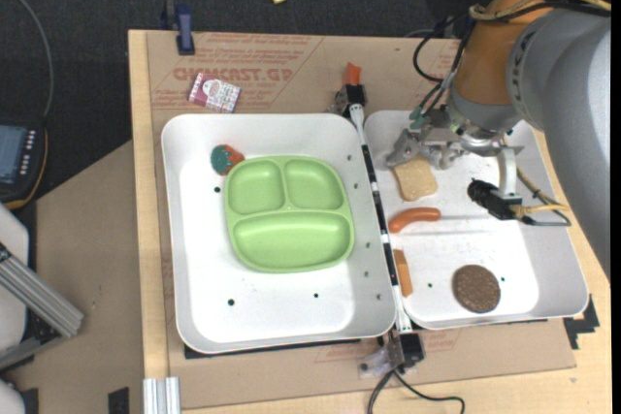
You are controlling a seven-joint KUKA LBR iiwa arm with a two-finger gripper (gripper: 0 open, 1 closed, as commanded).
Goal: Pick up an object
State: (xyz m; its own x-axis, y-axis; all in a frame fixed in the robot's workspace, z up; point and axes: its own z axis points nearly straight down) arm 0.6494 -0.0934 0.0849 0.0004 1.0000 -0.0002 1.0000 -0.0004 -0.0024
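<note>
Gripper (424,153): hovering upper right of frame, over bread slice (416,179); finger spacing cannot be told.
Advice: centring over slice before descending.

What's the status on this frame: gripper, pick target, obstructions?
Gripper low in right bin, just above bread slice; grasp unconfirmed. Hot dog and brown patty loose nearby. Green tray in left bin, clear of the arm.

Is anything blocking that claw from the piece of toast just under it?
Nothing visible does. The gripper hangs right over the upper edge of the toast slice in the right bin. The sausage lies just below the toast, apart from it, and the brown round patty sits farther down.
</note>
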